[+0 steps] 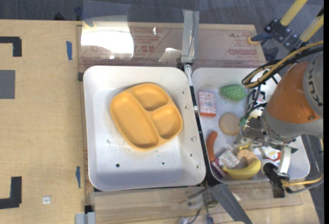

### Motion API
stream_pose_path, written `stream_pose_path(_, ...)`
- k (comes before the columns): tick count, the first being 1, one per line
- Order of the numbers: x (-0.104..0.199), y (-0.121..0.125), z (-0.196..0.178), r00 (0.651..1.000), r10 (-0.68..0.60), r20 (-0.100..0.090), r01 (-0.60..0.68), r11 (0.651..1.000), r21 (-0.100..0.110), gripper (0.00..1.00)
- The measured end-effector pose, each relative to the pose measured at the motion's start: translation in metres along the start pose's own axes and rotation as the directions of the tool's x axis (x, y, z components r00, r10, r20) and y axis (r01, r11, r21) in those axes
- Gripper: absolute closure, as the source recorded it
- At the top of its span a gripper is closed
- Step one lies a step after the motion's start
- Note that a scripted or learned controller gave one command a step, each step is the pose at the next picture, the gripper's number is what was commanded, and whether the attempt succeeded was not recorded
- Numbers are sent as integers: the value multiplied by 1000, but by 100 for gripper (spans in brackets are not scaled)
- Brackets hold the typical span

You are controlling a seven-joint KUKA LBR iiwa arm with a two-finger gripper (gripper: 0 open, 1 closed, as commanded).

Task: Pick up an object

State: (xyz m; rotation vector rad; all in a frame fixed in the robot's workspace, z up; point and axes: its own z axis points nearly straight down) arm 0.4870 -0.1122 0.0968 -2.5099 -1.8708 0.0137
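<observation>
- A wooden bench (36, 130) runs across the left side, with black tape marks on it.
- The left white bin (97, 161) sits near the centre of the view and holds an orange divided plate (146, 115) with three compartments, lying flat and slightly turned.
- A grey divider strip (189, 38) stands behind the seam between the two bins.
- The right white bin (205, 78) holds a cluster of small things.
- A red-and-white packet (207, 103) lies near that bin's left wall, in its upper part.
- A green fuzzy object (233, 92) lies to the right of the packet, near the far wall.
- A round tan disc (229, 124) lies just below the green object.
- A red sausage-shaped object (212, 146) lies along the left wall, lower down.
- A crumpled wrapper (227, 159) sits beside it, touching a yellow banana (245, 170) that curves along the near wall.
- The gripper (253, 141) hangs low over the right bin, just above the banana and the wrapper; the wrist hides the fingers, so how far they are parted and whether they grasp anything cannot be told.
- The arm's orange band (290, 97) rises to the right of it.
</observation>
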Motion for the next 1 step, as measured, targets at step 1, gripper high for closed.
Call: stream_pose_path(1, 83, 40, -86, 998, 62, -2, -62, 998, -9, 100)
